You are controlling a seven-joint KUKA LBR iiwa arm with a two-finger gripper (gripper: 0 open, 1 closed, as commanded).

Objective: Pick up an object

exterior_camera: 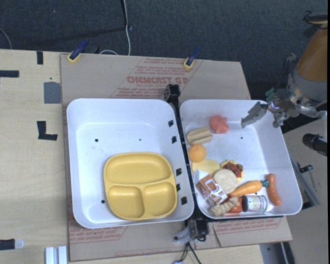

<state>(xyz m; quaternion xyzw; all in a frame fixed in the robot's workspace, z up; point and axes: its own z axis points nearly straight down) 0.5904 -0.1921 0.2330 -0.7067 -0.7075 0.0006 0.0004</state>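
The right bin (275,147) holds a heap of toy food: a pink lump (220,124), a hot dog bun (199,135), an orange ball (197,153), a yellow slice (209,165), a round bread piece (225,178), a carrot (246,188), a red sausage (273,188) and a small jar (255,203). My gripper (265,116) hangs over the bin's upper right corner, to the right of the pink lump and apart from it. Its two grey fingers (253,115) stand spread, open, with nothing between them.
A yellow divided plate (140,185) lies in the left bin (82,147). Both bins rest on a cardboard sheet (154,78) held by two clips at its far edge. The food crowds the right bin's left and near parts.
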